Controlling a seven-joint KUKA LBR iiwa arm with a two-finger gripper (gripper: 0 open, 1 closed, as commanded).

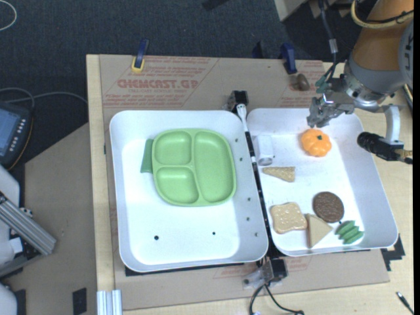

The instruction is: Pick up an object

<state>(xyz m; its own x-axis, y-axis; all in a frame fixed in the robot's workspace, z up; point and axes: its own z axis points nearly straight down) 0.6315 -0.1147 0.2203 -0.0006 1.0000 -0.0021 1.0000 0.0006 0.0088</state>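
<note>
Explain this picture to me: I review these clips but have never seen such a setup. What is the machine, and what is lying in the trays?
One fixed camera looks down at a slant on a bench with two white bins. The grey and orange robot arm reaches in from the right; its tool hovers just above a small orange pumpkin. The left bin holds a green divided plate. The right bin also holds toy bread slices, a brown cookie and a green pod. Nothing is visibly held.

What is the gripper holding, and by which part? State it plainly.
Nothing. The gripper sits just above the orange pumpkin, which lies in the right bin, not between its fingers.
</note>
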